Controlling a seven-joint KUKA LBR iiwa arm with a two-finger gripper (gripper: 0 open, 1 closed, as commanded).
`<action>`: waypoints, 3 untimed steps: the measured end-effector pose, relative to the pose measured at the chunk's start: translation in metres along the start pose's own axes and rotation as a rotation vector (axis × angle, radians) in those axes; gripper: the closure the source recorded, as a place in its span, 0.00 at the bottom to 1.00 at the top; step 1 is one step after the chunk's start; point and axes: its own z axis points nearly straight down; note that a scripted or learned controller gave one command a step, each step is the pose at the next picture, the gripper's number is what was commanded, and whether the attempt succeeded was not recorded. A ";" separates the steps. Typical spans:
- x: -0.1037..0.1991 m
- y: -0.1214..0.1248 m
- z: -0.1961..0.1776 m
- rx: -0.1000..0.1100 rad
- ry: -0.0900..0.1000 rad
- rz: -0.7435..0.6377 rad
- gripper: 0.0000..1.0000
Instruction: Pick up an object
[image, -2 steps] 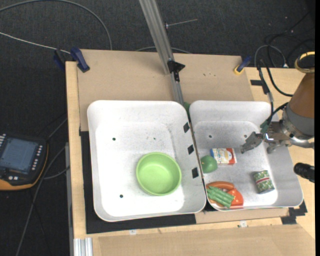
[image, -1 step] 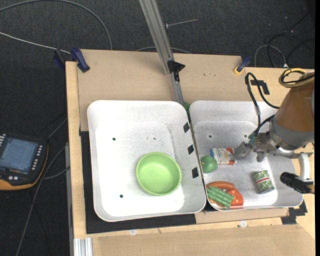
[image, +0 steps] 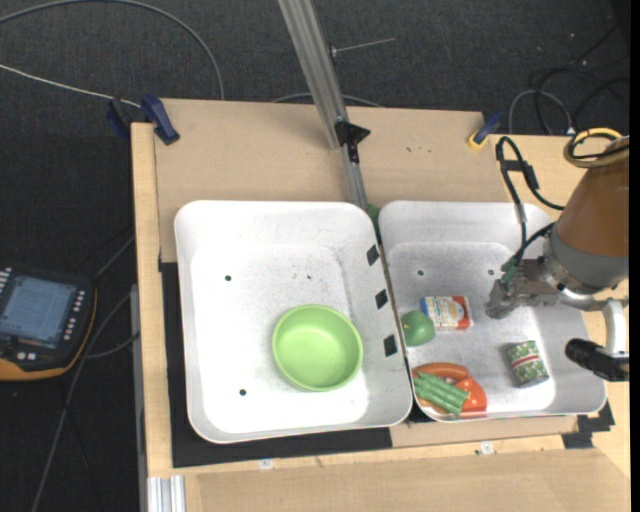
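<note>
Objects for picking all lie in the right bin (image: 440, 232), toward its 6 o'clock half: a small white carton with a red and green label (image: 446, 312) near the middle, a green apple-like ball (image: 417, 327) touching the carton's 8 o'clock corner, a plate-like piece with red and green vegetables on it (image: 450, 391) at the bin's 7 o'clock edge, and a small green patterned can (image: 526, 363) lying on its side at about 4 o'clock. The gripper (image: 503, 297) hangs over the bin floor at 3 o'clock from the carton, near it but apart, with the can below it toward 5 o'clock; nothing sits between its tips, and from this angle I cannot tell whether the jaws stand open or closed (they are a dark blur against the white). The arm (image: 598, 215) comes in from 3 o'clock, its orange band above the grey wrist. The left bin (image: 210, 240) carries a light green bowl (image: 317, 347), upright, toward its 5 o'clock corner. Both bins rest side by side on the tan bench (image: 250, 150), and a metal pole (image: 318, 62) slants down from 12 o'clock to the seam between them.
</note>
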 end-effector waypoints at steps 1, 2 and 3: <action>0.001 -0.005 -0.061 -0.003 -0.001 0.000 1.00; 0.001 -0.005 -0.080 0.000 -0.001 0.000 1.00; 0.044 -0.001 -0.082 0.000 0.001 -0.004 1.00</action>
